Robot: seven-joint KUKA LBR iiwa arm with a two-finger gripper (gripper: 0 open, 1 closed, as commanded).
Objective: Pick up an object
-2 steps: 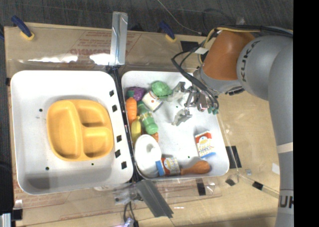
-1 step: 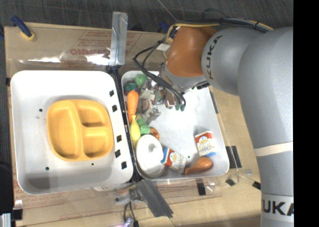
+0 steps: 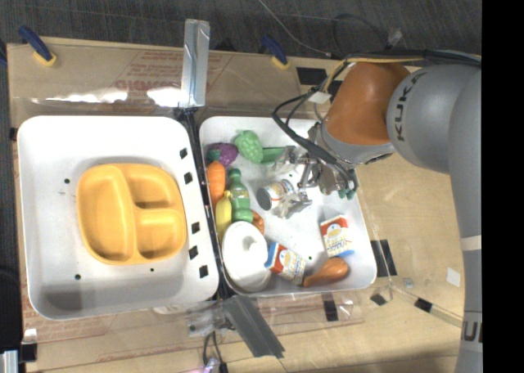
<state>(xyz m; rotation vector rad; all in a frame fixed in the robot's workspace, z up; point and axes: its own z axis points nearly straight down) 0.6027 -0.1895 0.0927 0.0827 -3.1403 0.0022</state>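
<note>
While the grey KUKA arm point(image 3: 434, 118) with its orange wrist band reaches in from the right, its metal two-finger gripper point(image 3: 304, 191) hangs low over the middle of the right-hand shallow white plastic bin point(image 3: 364, 228). Whether the jaws are open or closed cannot be told from this angle. A small silver can with a printed label point(image 3: 277, 194) lies on its side just left of the jaws, very close to them or touching; it cannot be seen between them. Beyond the jaws, toward the bin's far wall, sits a green toy vegetable point(image 3: 250, 147), with a purple toy grape bunch point(image 3: 221, 153) further left. Left of the jaws, along the bin's dividing wall, lie an orange toy carrot point(image 3: 215, 181), a green plastic bottle point(image 3: 238, 197) and a yellow toy fruit point(image 3: 223, 214). Nearer the camera than the jaws are a white roll of tape point(image 3: 246, 255), a small red-and-white carton point(image 3: 336, 236), a second small printed carton point(image 3: 286, 262) and a brown-orange toy food piece point(image 3: 327, 271). Well to the left of the jaws, the other white bin point(image 3: 49, 281) holds a yellow divided plastic tray point(image 3: 131, 212).
</note>
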